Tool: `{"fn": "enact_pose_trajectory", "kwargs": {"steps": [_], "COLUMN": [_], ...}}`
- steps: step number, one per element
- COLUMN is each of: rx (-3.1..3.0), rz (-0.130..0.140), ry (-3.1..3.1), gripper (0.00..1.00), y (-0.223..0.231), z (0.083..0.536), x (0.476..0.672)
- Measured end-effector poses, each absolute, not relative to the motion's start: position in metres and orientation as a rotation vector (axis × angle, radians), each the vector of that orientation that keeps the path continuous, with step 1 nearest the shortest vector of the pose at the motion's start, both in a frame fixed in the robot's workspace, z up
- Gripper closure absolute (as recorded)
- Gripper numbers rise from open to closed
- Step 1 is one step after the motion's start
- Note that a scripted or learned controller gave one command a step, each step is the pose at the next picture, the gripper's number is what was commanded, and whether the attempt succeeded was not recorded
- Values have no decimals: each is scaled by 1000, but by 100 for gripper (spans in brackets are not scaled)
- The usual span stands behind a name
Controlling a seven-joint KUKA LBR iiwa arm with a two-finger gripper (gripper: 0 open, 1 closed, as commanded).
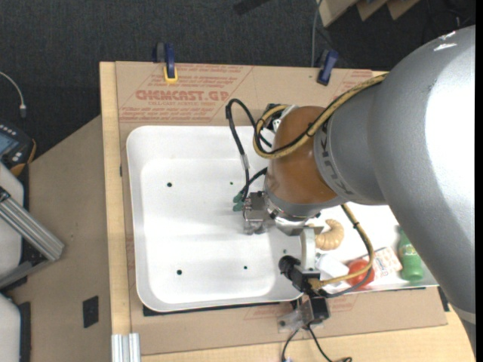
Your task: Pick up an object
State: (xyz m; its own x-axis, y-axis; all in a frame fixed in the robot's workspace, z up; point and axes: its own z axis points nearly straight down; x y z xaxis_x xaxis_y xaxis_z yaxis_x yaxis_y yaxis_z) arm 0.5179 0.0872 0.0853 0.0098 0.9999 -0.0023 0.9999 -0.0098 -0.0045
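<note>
The grey arm with its orange band reaches in from the right and covers most of the right bin. Its gripper hangs over the right side of the left bin, near the wall between the two bins. The wrist hides its tip, and I see nothing held in it. In the right bin, just right of the wrist, lies a beige curled, croissant-like object. Further right are a red object, a white and red packet and a green bottle.
Both bins sit on a brown cardboard-covered bench held by blue clamps at the back edge. The left bin's white floor shows several small black dots. The arm's bulk hides the right bin's back part.
</note>
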Motion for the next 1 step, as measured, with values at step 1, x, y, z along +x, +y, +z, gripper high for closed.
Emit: {"fn": "enact_pose_trajectory", "kwargs": {"steps": [1], "rx": [-2219], "rz": [-6], "ry": [-2226], "gripper": [100], "y": [146], "z": [85], "x": [556]}}
